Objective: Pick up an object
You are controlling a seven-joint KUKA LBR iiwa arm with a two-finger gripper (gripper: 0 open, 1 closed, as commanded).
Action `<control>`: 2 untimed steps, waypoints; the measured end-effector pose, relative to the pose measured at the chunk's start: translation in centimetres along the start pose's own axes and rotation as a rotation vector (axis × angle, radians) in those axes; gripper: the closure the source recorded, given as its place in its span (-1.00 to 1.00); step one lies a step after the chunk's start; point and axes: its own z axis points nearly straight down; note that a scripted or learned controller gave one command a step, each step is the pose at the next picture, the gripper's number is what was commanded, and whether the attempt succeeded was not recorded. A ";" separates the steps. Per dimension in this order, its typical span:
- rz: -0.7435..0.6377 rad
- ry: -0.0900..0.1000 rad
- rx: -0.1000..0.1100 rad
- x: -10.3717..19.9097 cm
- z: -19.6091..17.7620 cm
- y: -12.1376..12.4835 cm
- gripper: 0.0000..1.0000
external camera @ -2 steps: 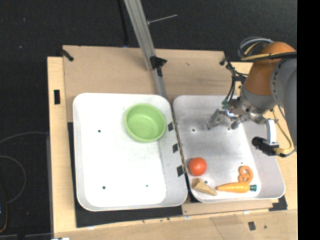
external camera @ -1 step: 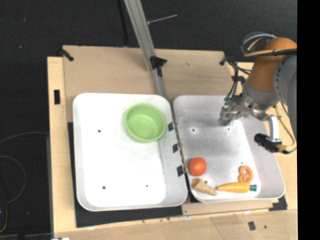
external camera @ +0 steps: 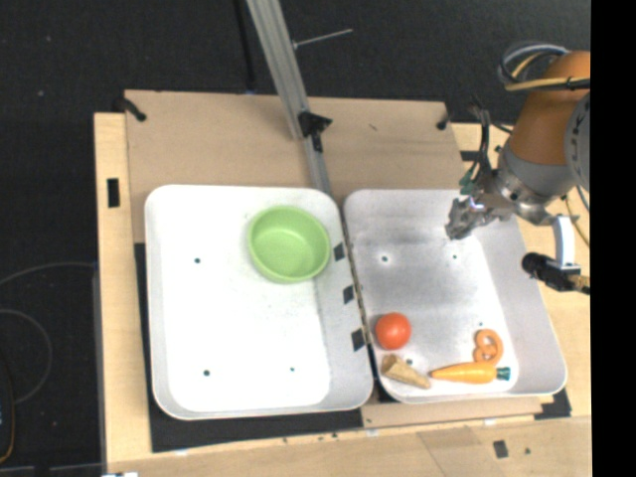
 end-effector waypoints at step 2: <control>-0.010 0.003 0.005 5.1 -6.8 -0.8 1.00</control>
